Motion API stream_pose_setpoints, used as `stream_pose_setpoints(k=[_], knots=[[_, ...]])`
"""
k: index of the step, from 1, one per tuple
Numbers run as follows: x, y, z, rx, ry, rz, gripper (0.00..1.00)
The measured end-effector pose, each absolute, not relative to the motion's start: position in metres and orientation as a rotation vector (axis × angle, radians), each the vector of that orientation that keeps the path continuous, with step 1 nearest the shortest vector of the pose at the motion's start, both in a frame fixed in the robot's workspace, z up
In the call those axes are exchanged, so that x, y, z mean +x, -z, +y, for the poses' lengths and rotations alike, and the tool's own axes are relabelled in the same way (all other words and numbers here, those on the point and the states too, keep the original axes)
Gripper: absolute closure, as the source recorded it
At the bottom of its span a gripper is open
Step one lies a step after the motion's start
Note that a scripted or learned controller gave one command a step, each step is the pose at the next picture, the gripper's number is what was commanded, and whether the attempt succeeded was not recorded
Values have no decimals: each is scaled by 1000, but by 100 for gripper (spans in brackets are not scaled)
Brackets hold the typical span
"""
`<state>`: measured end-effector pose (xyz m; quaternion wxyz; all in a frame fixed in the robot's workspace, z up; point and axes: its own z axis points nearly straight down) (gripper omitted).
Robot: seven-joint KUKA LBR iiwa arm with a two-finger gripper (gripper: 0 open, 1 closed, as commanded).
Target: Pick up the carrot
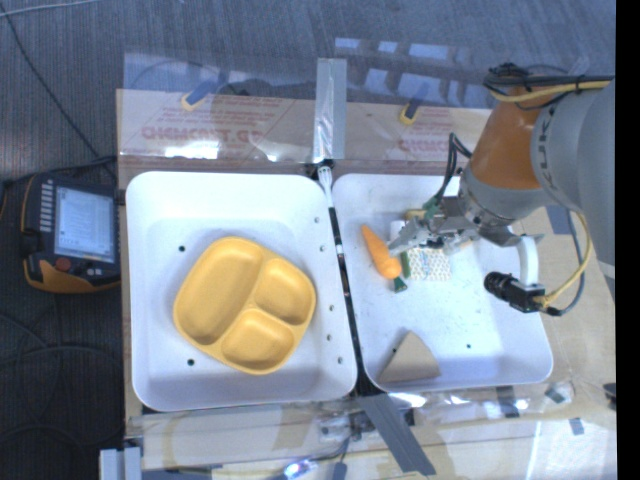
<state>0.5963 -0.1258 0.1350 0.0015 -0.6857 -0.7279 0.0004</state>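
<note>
Orange carrot (380, 252), tip toward upper-left

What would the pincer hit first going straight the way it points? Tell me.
Probably the orange carrot just beyond the pincer in the right white bin; height is unclear.

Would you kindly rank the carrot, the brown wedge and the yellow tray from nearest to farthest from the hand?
From the hand:
1. carrot, just left of it, right bin.
2. brown wedge, right bin's front edge.
3. yellow tray, left bin.
</note>
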Motion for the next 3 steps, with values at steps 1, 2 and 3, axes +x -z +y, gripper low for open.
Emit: stream_pose_setpoints(k=[1,2,3], knots=[[595,-95,-100,-2251,13,-2221,0],[597,-105,-97,-2247,23,-2221,100],[543,-251,-22,-2115,-2,-2323,100]])
